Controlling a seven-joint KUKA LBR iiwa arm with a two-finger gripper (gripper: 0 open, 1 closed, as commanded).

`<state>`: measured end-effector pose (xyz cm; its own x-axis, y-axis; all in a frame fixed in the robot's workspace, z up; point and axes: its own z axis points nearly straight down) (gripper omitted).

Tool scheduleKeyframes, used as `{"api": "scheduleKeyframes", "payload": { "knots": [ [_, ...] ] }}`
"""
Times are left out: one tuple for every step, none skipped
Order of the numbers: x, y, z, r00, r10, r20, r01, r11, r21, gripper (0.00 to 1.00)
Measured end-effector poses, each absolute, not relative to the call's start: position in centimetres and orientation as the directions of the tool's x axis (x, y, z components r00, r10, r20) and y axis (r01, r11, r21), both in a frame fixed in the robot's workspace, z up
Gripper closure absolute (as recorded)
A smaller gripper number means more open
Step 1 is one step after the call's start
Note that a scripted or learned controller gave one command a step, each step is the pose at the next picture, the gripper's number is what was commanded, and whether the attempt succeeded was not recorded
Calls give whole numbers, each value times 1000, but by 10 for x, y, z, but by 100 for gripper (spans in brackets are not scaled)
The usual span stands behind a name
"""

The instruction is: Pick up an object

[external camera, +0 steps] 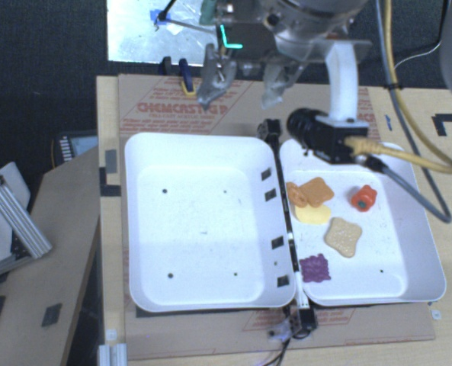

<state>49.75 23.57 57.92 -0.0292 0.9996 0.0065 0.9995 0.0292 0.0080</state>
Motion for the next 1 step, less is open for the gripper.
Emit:
{"api": "scheduleKeyframes", "payload": {
  "knots": [
    [498, 236, 591, -33, 999, 8, 999, 33, 11, 100]
  ]
}}
